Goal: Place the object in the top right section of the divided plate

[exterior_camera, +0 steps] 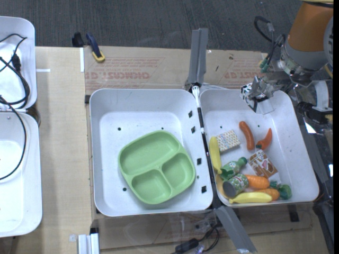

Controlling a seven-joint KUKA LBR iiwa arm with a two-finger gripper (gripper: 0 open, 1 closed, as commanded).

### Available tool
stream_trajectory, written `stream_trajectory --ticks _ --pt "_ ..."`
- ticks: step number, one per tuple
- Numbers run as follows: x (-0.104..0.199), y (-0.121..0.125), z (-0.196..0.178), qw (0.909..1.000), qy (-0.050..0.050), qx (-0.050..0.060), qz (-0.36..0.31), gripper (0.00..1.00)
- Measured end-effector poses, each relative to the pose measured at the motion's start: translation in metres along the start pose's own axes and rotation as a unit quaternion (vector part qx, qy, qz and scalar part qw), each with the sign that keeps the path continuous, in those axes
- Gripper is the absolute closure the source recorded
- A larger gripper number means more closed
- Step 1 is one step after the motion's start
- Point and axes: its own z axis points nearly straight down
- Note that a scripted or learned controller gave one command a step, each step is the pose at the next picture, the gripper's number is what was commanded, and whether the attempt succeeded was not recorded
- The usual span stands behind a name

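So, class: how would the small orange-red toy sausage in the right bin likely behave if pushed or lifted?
The orange-red toy sausage looks rounded and smooth, so it may roll or slip. It lies apart from its neighbours, and probably weighs little.

- Divided plate (156, 166): matt green plastic, smooth.
- Bins (106, 142): glossy white plastic (faint sheen on the walls).
- Bench (58, 115): pale wood.
- Cardboard sheet (137, 70): brown, matt, printed.

You see a grey metal arm (296, 57) with a broad orange band (313, 20), black cables (267, 30) looping beside its wrist
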Motion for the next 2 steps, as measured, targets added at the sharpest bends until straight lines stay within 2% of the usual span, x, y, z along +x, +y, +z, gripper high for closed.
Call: stream_trajectory --ticks 1,2 --pt "0.0225 -0.0672 -0.0326 0.9974 0.001 0.000 -0.072 1.00" --pt "0.0212 -0.0671 -0.0404 0.9975 0.001 0.001 -0.071 1.00"
